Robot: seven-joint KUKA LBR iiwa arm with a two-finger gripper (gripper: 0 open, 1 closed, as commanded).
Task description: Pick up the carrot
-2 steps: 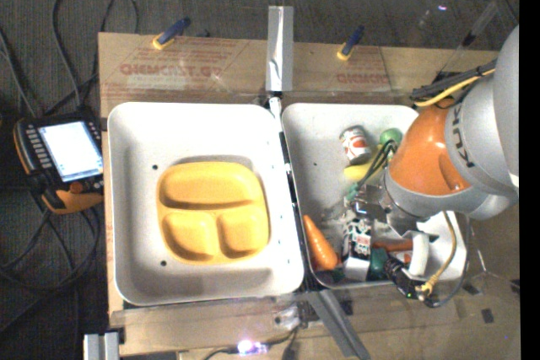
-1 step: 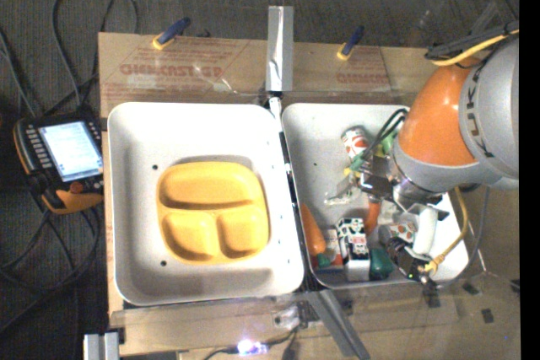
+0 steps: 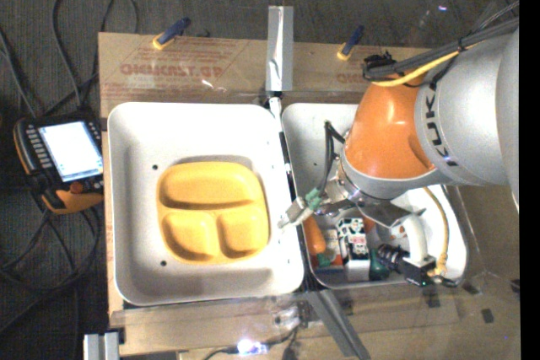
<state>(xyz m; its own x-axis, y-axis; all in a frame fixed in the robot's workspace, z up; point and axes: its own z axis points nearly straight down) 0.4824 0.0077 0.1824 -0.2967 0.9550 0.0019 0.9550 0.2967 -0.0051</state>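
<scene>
Your carrot (image 3: 315, 239) sits tight against the right bin (image 3: 297, 124) wall, so the claw (image 3: 353, 242) may skid off. You cannot tell the claw's state; the wrist hides it.

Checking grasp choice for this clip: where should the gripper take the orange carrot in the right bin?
Across the middle of the orange carrot, coming straight down. It seems to lie lengthwise close to the right white bin's left wall, so the fingers probably should close across its narrow width.

1 fixed camera looks down on me at a slant from above the bench, taking in both shallow white plastic bins (image 3: 126, 206); my grey arm (image 3: 472, 122) enters from its right.
</scene>
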